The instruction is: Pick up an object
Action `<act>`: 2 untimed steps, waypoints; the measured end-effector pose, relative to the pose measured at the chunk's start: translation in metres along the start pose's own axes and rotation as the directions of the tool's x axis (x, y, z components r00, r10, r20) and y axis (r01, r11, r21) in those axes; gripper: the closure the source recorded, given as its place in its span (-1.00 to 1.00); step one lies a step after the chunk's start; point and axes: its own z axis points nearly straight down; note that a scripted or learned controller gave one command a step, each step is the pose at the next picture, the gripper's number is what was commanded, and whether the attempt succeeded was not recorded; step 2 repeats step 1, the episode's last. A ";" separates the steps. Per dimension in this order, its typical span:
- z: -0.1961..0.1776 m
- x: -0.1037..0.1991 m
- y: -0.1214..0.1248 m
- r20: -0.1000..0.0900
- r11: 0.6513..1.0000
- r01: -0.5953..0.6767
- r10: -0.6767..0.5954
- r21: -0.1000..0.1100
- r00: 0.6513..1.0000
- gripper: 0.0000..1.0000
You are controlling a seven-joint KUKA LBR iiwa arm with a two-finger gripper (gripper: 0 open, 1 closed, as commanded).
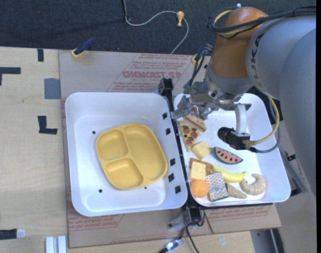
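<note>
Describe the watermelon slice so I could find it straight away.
Look in the right bin, the one crowded with toy food. The watermelon slice lies mid-bin, just above the banana. It alone is a red wedge with a dark green rind.

Overhead slant (fixed) over both bins [76,141]

Glossy yellow plastic tray [131,156]
</note>
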 end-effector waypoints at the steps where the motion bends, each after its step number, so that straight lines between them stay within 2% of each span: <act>1: 0.008 0.001 -0.003 0.000 1.000 0.000 0.000 0.001 1.000 1.00; 2: 0.008 0.001 -0.003 0.000 1.000 0.000 0.000 0.001 1.000 1.00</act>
